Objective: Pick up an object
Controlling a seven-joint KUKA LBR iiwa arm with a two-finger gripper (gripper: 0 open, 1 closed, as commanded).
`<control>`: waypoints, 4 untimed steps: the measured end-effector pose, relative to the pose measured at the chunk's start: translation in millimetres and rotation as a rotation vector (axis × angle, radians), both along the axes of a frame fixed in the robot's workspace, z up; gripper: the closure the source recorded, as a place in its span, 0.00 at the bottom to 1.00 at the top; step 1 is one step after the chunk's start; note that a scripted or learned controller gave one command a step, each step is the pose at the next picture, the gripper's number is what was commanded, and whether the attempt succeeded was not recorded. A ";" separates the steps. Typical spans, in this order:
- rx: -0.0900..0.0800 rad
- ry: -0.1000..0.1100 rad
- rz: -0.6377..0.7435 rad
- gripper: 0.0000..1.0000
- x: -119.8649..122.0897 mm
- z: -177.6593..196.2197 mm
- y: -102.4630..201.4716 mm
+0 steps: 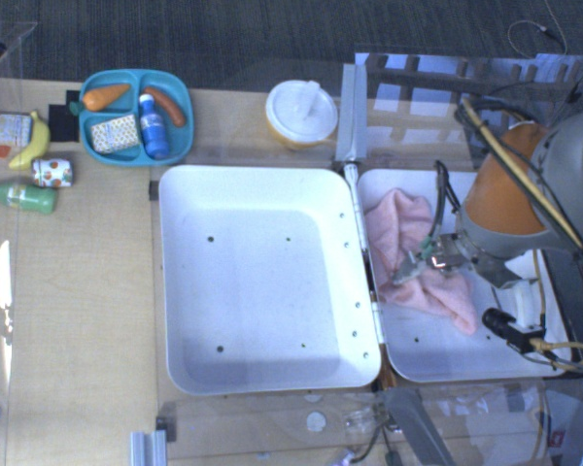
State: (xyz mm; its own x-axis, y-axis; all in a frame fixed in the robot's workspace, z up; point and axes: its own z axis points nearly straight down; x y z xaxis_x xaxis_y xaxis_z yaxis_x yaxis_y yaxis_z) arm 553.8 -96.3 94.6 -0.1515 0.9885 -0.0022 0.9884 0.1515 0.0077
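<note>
While a pink cloth (415, 252) fills the right bin (447, 365), the tool (420, 265) pinches it

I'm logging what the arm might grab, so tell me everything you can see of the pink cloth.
The pink cloth is soft, pale pink fabric, like a small towel, crumpled into loose folds rather than spread flat. It lies in the right bin, in its left half, reaching from near the far wall down toward the middle, with one flap trailing to the right. The gripper is down over the cloth's middle, amid the folds. Whether it actually grips the fabric cannot be told.
</note>
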 end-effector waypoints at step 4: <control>-0.001 -0.005 0.055 0.00 58.7 -4.9 -18.8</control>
State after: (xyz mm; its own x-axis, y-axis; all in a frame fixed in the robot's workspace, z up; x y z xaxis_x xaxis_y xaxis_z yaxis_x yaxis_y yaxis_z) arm 612.5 -115.1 89.7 -0.2057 0.9786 -0.0047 0.9785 0.2057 0.0127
